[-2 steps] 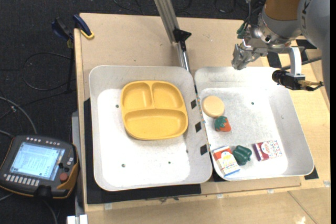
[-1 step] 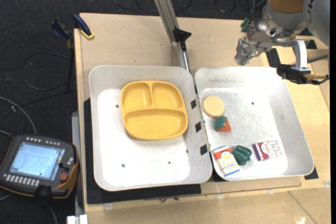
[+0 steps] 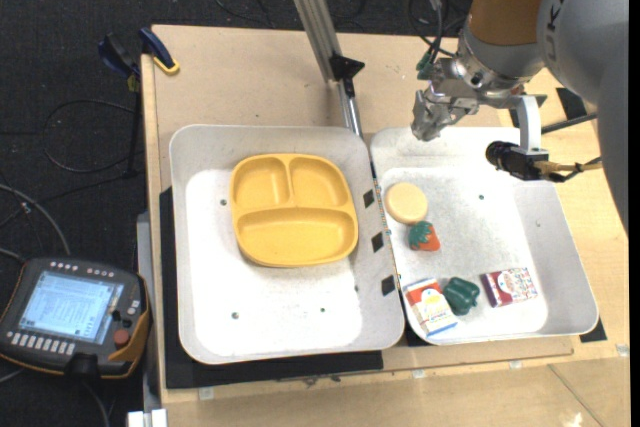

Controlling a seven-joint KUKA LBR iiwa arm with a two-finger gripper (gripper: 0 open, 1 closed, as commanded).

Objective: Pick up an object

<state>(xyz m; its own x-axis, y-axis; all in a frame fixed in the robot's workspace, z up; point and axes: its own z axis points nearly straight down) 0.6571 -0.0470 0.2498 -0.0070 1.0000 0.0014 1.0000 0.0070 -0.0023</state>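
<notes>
Look at the arm: you can read part of "KUKA" on it at 2 o'clock. Your gripper hangs over the top edge of the right bin; I cannot tell its state. In that bin lie a round tan thing, a strawberry toy, a green toy and two small boxes (print too small to read). A yellow tray sits in the left bin.

Tan bench bearing two white bins: left bin at 9 o'clock, right bin at 3 o'clock, edges touching.
</notes>
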